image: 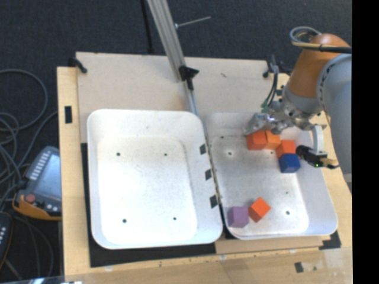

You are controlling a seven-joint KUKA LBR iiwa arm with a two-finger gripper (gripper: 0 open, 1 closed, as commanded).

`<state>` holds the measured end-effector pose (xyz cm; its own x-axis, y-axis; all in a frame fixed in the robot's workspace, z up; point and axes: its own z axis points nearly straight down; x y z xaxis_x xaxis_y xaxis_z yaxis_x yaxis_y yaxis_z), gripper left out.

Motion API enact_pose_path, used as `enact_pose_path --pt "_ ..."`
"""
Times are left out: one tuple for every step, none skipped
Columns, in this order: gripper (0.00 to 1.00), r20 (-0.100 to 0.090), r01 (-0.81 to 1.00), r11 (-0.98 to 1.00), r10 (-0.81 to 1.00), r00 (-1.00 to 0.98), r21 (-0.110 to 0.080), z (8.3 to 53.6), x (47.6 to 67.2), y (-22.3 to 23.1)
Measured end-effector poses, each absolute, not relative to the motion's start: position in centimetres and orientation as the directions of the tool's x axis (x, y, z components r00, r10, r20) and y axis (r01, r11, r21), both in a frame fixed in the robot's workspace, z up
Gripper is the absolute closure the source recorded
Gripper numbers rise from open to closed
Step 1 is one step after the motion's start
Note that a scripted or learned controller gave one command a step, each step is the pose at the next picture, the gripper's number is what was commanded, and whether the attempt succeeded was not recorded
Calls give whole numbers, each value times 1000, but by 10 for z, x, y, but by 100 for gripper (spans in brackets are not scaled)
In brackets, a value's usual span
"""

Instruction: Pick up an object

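Bench with two white bins: gripper [265,123] sits low over orange block [259,139] in right bin [308,218].
We cannot tell the tool's state; we advise centring on that block, clear of its orange neighbour [285,148].

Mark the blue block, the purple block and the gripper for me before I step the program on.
blue block [289,163]: camera view, middle of its top face.
purple block [238,216]: camera view, centre of its top face.
gripper [265,123]: camera view, at its tip above the orange blocks.
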<state>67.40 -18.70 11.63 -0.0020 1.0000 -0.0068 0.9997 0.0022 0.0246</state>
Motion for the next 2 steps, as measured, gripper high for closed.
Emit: enact_pose_path --pt "0 -11 1000 5 1000 -4 29 117 674 -186" --pt "0 -12 1000 6 1000 -6 29 117 675 -186"
